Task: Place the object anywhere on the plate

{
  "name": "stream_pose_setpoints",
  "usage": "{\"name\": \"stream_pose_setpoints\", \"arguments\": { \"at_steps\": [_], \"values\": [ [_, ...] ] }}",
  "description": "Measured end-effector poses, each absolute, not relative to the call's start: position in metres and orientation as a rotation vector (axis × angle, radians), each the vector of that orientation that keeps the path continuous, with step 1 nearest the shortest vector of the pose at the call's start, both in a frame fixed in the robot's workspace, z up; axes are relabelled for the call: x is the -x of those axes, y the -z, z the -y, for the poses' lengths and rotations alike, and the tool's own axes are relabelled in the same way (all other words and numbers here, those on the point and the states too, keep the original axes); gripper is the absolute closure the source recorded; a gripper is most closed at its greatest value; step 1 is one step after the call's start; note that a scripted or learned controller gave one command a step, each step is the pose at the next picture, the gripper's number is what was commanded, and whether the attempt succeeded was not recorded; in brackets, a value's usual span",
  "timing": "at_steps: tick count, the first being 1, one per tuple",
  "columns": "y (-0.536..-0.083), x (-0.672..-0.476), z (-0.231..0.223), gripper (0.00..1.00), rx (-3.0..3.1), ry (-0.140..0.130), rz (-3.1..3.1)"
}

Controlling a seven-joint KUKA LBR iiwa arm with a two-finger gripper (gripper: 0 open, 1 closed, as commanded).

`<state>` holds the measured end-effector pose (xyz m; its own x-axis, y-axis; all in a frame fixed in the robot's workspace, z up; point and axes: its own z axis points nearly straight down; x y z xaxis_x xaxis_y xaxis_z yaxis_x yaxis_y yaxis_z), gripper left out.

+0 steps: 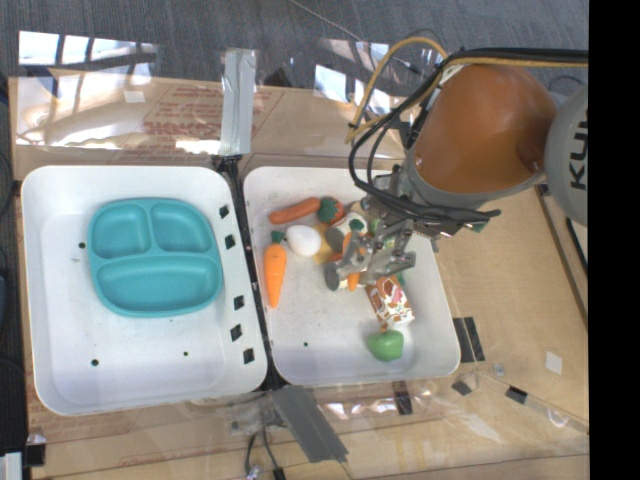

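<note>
The teal divided plate (155, 255) waits bare in the left bin (40, 298), while the pile of toy food (335, 253) lies in the right bin (430, 363), the gripper (375, 258) low over it, its grasp indiscernible.

The bench (520, 298) is brown, cardboard-like on top, with a strip of grey tape (236, 103) running from its far edge toward the bins. Two shallow white bins sit on it side by side, touching along their inner edges: the left bin (60, 368) toward the left edge, the right bin (435, 353) nearer the middle.
</note>
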<state>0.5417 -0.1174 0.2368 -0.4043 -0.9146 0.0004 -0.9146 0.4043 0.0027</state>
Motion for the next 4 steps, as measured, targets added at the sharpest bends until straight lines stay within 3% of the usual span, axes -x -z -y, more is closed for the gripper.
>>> {"name": "stream_pose_setpoints", "arguments": {
  "at_steps": [1, 2, 3, 4],
  "values": [
    [-0.244, -0.594, 0.033, 1.00, -1.674, 0.002, 2.664],
    [-0.239, -0.630, -0.041, 1.00, -1.583, 0.003, 2.718],
    [-0.255, -0.657, -0.011, 1.00, -1.355, -0.003, 2.839],
    [-0.204, -0.646, -0.091, 1.00, -1.432, 0.005, 2.795]
  ]
}}
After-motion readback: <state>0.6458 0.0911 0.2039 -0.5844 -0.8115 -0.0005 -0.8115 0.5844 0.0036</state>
